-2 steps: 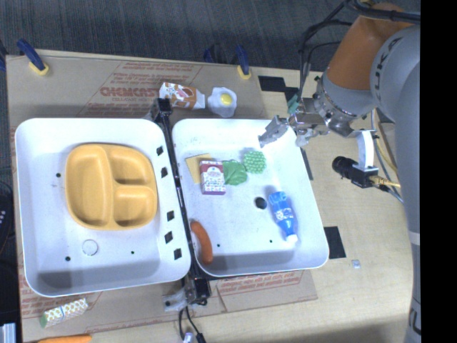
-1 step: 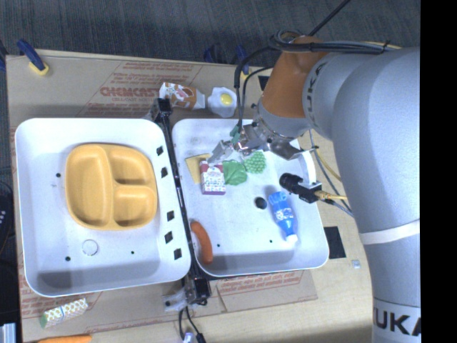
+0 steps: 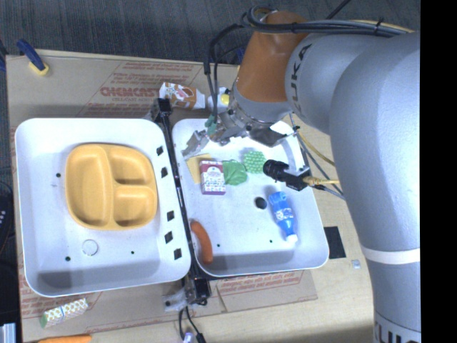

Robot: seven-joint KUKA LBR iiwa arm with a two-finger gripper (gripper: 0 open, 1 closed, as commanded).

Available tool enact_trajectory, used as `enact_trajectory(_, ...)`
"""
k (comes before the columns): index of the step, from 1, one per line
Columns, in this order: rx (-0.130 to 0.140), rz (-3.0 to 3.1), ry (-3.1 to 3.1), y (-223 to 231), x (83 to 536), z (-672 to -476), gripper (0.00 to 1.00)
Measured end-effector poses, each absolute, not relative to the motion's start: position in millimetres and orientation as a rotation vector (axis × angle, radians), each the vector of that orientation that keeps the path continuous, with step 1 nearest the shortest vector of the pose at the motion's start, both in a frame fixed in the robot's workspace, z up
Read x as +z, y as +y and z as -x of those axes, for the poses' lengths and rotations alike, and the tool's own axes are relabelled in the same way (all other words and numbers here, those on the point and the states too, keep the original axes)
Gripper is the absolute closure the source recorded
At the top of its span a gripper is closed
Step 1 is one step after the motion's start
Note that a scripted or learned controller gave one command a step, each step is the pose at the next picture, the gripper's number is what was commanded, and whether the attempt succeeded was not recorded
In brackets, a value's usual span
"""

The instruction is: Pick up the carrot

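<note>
Carrot (image 3: 203, 241) against right bin (image 3: 314, 252) left wall; claw (image 3: 201, 141) above bin's far-left corner.

A large grey robot arm (image 3: 357, 120) reaches in from the right and fills that side of the view. An orange band (image 3: 268, 59) wraps it just above the wrist. Below the band, its two-finger gripper (image 3: 207, 138) points down and leftward; the metal fingers look slightly parted, though blurred.
</note>
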State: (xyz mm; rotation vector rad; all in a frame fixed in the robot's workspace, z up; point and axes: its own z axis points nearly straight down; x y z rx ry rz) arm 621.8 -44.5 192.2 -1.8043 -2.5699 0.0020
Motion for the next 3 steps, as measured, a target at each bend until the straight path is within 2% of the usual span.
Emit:
enact_trajectory(1,0.007,2.256,-2.179,-1,191,-597.5,0.0)
enact_trajectory(2,0.004,2.138,-2.299,-52,191,-600.1,0.0)
enact_trajectory(3,0.007,2.422,-1.993,1,193,-536.7,0.0)
